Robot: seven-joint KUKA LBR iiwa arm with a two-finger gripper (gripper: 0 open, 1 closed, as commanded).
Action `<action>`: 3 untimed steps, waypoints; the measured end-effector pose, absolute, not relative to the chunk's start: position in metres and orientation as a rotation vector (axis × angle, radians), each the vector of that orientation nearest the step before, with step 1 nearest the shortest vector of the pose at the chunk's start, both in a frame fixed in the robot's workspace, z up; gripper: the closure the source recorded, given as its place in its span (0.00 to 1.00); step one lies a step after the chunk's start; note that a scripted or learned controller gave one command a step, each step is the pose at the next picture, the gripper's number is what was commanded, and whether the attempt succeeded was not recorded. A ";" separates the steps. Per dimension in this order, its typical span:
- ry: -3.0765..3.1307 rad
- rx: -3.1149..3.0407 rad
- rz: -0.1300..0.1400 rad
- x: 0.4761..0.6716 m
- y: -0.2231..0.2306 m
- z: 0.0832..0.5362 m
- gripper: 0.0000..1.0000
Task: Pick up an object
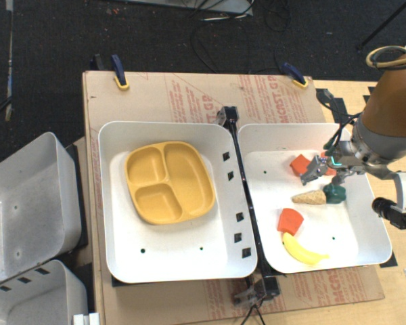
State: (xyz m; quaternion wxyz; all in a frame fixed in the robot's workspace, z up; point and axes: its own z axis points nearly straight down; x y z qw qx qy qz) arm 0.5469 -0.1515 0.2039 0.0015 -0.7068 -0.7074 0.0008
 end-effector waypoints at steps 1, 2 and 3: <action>-2.222 -2.220 0.001 0.548 -0.152 0.205 0.00; -2.219 -2.218 0.004 0.552 -0.144 0.145 0.00; -2.232 -2.233 -0.009 0.557 -0.146 0.099 0.00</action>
